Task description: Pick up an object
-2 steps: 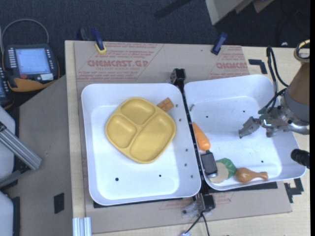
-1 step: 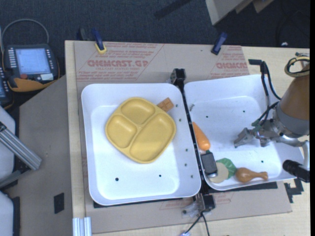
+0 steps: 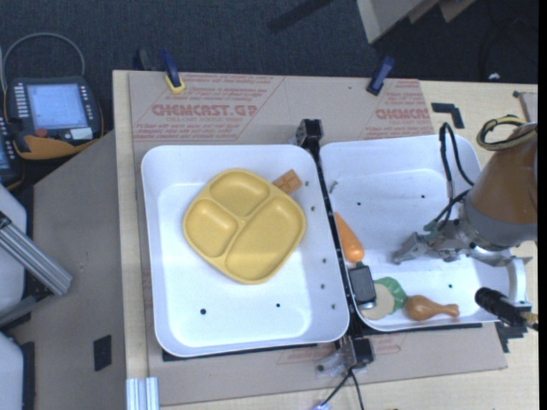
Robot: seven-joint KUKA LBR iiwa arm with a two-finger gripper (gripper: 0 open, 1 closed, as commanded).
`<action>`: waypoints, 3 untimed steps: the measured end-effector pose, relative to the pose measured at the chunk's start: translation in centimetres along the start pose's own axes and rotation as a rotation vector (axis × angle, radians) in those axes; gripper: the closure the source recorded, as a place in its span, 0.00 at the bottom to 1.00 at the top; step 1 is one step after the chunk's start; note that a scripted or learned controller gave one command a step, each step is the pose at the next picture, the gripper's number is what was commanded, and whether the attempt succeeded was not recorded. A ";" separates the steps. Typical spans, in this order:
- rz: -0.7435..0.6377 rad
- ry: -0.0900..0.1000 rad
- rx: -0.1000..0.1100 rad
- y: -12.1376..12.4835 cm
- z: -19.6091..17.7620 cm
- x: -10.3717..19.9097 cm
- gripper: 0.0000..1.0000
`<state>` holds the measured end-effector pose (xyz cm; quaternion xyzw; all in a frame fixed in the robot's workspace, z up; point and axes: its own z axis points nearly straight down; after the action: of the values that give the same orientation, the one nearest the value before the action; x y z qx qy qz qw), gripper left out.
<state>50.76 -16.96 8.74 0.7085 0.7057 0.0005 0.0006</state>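
The bench [image 3: 128, 229] carries both white bins, and the left bin [image 3: 171, 297] is mostly taken up by the big yellow divided plate [image 3: 245, 225], sitting toward its upper half with a small brown block [image 3: 288, 181] poking out at the plate's upper right edge. None of that is near the action.

Over to the right bin [image 3: 402, 173], where the arm [image 3: 504, 195] comes in from the right with its orange band above the grey wrist. The gripper [image 3: 410, 248] hangs over the middle of this bin, pointing leftward; whether its tips are spread or closed cannot be made out from this angle, and nothing shows between them.

Now the candidates. The orange carrot [image 3: 348, 239] lies along the bin's left wall, its long axis running up-and-down in the view, slightly slanted, just to the left of the gripper and close to level with it. That looks like the nearest target. Below the gripper, near the bin's bottom edge, the brown drumstick [image 3: 430, 309] lies with its long axis roughly left-to-right, thick end left, thin end right. Beside it to the left sit a green piece [image 3: 392, 287] and a pale round piece [image 3: 379, 304], touching or overlapping, with a small black block [image 3: 361, 284] at the bin's lower left corner.

So the move likely turns on this: the carrot lies leftward, hard against the wall, which could crowd one side of a grasp; the drumstick sits lower in the view, in freer space.
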 end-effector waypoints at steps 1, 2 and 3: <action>-0.004 0.000 -0.014 0.5 -1.6 0.2 1.00; -0.005 -0.002 -0.002 -0.2 -6.4 0.6 1.00; -0.005 -0.003 -0.005 0.0 -10.7 0.7 1.00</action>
<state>50.78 -16.29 19.42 0.7067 0.7075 0.0014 0.0034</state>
